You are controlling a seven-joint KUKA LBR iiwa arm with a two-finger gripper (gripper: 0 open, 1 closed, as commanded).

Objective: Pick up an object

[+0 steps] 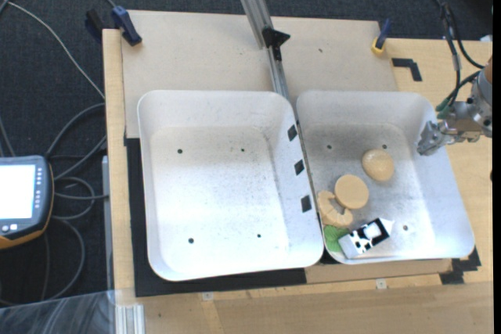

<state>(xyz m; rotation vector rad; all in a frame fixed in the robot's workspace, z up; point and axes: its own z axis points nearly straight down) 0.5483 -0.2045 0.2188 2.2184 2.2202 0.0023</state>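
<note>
While the gripper point(433, 138) hangs at the right bin's point(438, 203) edge, finger state unclear, the tan lump point(378, 166) lies apart, lower-left.

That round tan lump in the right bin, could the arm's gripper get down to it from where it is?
Probably yes. The round tan lump lies by itself on the right bin floor, apart from the other pieces, with the gripper close by at the bin's right rim and nothing between them.
</note>
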